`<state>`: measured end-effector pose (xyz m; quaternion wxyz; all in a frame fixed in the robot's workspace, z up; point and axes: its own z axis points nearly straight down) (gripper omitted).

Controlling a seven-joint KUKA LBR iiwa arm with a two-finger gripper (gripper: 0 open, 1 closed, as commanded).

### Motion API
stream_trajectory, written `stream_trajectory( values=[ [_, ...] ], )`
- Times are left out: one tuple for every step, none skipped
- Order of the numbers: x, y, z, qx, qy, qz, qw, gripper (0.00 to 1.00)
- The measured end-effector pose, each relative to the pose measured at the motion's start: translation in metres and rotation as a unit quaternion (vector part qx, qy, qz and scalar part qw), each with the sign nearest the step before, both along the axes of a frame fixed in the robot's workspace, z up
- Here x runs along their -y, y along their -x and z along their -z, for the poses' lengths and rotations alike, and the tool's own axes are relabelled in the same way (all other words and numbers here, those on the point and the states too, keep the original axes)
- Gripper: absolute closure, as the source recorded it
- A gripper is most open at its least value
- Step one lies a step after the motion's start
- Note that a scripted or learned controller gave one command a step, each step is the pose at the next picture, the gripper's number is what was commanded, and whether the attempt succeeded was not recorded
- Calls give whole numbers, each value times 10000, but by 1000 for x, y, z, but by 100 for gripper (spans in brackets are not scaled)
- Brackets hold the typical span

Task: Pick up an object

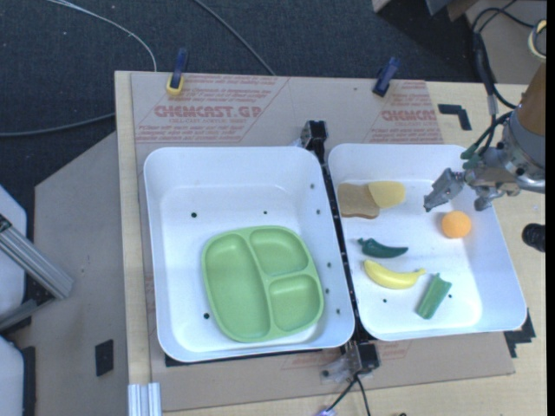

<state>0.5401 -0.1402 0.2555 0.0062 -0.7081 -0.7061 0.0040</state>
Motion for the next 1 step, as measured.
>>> stream_trajectory(
  values=[
    [0,-2,-6,60,11,-14,10000,0]
  ],
)
